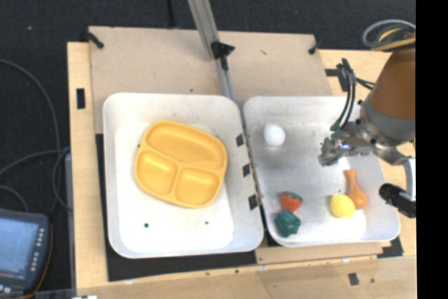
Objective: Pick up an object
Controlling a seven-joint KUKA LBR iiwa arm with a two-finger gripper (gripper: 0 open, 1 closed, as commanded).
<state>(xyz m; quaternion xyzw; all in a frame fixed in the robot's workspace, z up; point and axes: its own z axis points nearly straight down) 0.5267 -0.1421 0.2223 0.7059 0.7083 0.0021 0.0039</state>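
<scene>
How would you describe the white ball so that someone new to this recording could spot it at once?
Look at the right bin, the one nearer the arm, and go to its upper left part, close to the divide between the bins. The white ball lies there alone on bare floor. It is the only white, round item; the red, green, yellow and orange pieces sit along the lower edge.

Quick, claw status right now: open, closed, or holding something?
Claw: cannot be told from this view; it hangs over the right bin, with nothing visibly in it.
</scene>
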